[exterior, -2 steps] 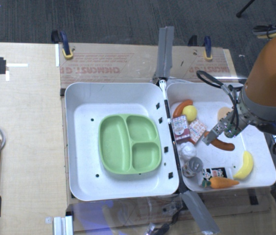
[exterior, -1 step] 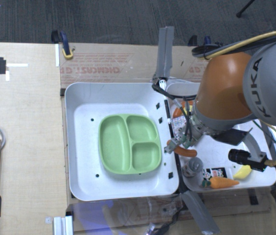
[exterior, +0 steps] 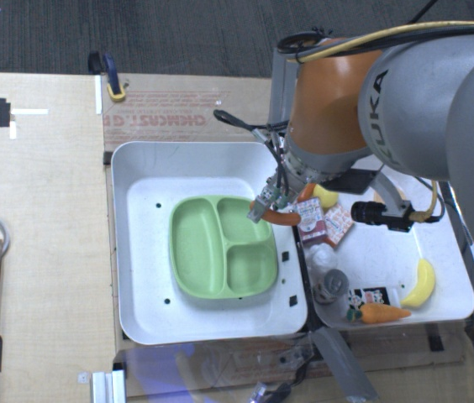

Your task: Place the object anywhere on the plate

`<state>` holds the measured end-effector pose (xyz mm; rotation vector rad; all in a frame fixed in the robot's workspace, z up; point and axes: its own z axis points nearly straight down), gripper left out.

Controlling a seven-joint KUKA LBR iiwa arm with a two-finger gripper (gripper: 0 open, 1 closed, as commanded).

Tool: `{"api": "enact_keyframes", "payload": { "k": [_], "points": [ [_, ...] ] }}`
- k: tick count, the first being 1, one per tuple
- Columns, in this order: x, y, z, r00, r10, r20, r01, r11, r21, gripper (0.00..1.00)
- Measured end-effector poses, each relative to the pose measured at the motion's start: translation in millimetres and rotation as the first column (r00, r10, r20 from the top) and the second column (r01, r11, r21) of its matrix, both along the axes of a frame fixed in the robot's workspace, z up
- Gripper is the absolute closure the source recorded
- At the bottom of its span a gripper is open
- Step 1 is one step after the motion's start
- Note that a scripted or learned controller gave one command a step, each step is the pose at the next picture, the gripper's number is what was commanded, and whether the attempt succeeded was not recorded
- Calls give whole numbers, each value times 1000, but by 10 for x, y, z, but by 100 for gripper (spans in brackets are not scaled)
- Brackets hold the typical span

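The arm (exterior: 405, 99) hides most of the right bin (exterior: 439, 309); the small items (exterior: 325, 225) there are too blurred to name.

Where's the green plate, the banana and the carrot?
Plate (exterior: 197, 250): camera view, floor of its long left compartment.
Banana (exterior: 422, 283): camera view, middle of its yellow curve, in the right bin.
Carrot (exterior: 381, 312): camera view, middle of its orange body, by the right bin's near edge.
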<state>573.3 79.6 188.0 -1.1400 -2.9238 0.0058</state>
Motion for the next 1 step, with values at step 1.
{"api": "enact_keyframes", "payload": {
  "k": [1],
  "points": [
    [0,0,1,1000,0,0,0,1000,0,0]
  ]
}}
